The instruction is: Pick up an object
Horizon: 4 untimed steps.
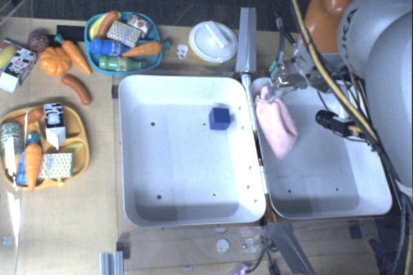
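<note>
A pink cloth [276,125] hangs limp over the left side of the right bin [335,196], its top pinched at my gripper [271,88]. The gripper sits at the bin's far left corner, shut on the cloth's upper end, and the cloth drapes down from it toward the bin floor. A small blue cube [220,117] rests on the floor of the left bin [168,190], toward its far right part, well apart from the gripper.
The grey arm with its orange band [332,2] and cables fills the right side. Beyond the bins stand a white lidded cup [213,41] and a blue bowl of toy food [124,42]. A yellow tray of toys [42,148] lies at the left.
</note>
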Tool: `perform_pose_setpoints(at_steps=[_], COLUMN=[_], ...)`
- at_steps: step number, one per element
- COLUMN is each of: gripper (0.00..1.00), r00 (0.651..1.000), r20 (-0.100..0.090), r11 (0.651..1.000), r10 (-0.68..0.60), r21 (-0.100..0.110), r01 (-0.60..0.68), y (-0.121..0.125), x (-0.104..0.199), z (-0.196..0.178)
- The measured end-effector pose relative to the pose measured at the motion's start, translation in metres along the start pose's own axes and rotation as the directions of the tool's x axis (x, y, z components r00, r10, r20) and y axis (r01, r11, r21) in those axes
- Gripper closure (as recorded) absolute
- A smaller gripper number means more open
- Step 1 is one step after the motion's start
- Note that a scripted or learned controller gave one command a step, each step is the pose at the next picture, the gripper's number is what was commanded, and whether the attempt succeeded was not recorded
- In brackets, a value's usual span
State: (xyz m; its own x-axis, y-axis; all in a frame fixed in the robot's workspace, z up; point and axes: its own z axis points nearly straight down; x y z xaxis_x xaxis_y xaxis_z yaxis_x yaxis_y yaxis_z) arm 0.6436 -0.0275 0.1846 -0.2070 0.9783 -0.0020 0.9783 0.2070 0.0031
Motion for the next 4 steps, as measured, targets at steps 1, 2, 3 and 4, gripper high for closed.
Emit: perform_pose_setpoints(at_steps=[1, 2, 3, 4], gripper=[1.0, 1.0, 1.0, 1.0], r00=[0.992, 0.991, 0.997, 0.985], r20=[0.0, 0.0, -0.001, 0.002], r11=[0.992, 0.991, 0.997, 0.985], r10=[0.127, 0.135, -0.078, -0.174], r21=[-0.001, 0.003, 0.001, -0.003], r01=[-0.127, -0.135, 0.078, 0.174], y=[-0.005, 0.025, 0.008, 0.012], x=[-0.006, -0.005, -0.064, -0.071], z=[-0.09, -0.01, -0.016, -0.1])
